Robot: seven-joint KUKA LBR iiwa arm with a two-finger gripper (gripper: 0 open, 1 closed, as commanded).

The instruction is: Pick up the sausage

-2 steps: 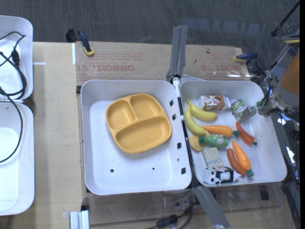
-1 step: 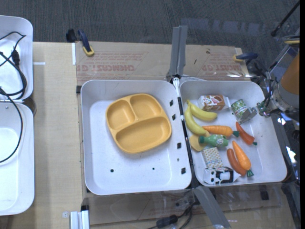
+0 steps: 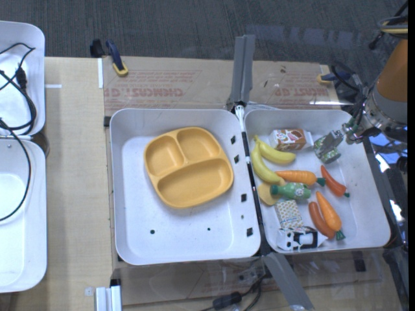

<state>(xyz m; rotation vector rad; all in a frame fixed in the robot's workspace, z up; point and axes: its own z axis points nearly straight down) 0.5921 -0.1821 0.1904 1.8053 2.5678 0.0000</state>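
My pincer (image 3: 329, 146) hangs low over the far right part of the right-hand bin (image 3: 363, 206), just beside a small printed box (image 3: 289, 138). From this slant it reads as a grey-green lump, and I cannot tell whether it is spread or pressed together. Nothing is visibly caught in it.

The sausage (image 3: 316, 218), as I judge it, is the dull red, blunt-ended stick in the near right part of the same bin, well apart from my pincer. It lies lengthwise against an orange carrot (image 3: 330, 216) with a green tip. It looks like a light toy, probably smooth plastic and fairly stiff, so it may roll or slip out of a loose pinch. I would take it across its narrow middle, closing from the free left side and the carrot side. The carrot leaves little room there and could be nudged or taken along.

A second carrot (image 3: 298, 175), a red pepper-like piece (image 3: 332, 181), two bananas (image 3: 266, 161) and a green toy (image 3: 292, 190) crowd the middle of the bin. A black-and-white carton (image 3: 298, 238) sits at the near wall.

Several red and orange pieces look alike at this size, so my pick is uncertain. My arm is cut off at the right. The left bin (image 3: 130, 193) holds a yellow divided plate (image 3: 188, 167) on the bench (image 3: 71, 173).
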